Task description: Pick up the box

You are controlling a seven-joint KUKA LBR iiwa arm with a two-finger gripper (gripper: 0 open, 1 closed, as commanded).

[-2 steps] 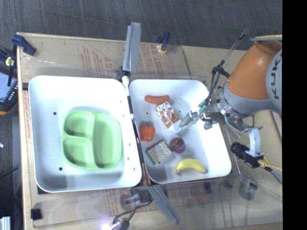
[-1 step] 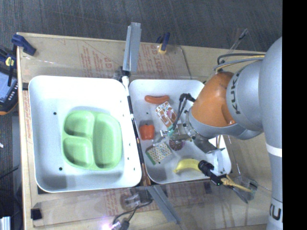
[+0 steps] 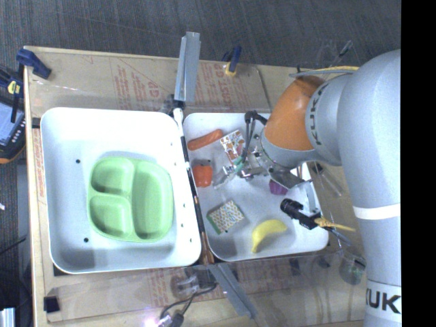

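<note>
Patterned cardboard marks my target: the box (image 3: 225, 216) is lying flat near the front of the right bin (image 3: 225, 254), left of the banana (image 3: 267, 233). I am hovering my gripper (image 3: 235, 169) farther back (finger state: cannot tell), so I should be centring over the box before descending.

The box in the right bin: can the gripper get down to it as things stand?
Probably yes. The box lies flat on the bin floor with bare space around it; the banana lies apart from it. The gripper hangs just beyond it, over the small clutter.
</note>
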